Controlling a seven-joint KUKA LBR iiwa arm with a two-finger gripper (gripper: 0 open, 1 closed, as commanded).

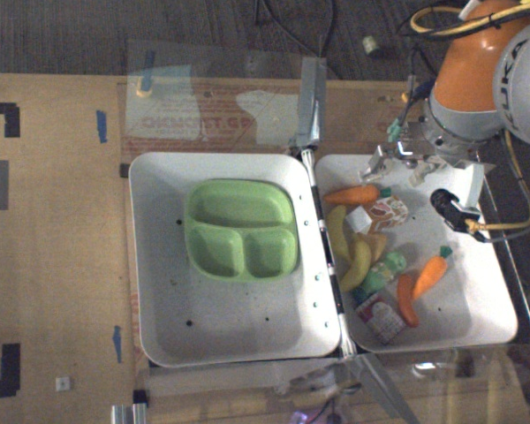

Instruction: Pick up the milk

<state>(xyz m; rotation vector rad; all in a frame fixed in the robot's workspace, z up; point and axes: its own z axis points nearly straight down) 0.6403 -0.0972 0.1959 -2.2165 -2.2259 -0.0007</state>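
1. Lighting is even and fairly bright from overhead, and the white bins (pixel 159 325) look slightly washed out.
2. Shadows are soft and short.
3. A clear sheet (pixel 212 95) above the bins shows faint glare.
4. The picture is mildly soft and grainy, and small print is unreadable.

The milk (pixel 389 211), a small white carton with orange-red print, lies tipped on its side near my right bin's far edge.
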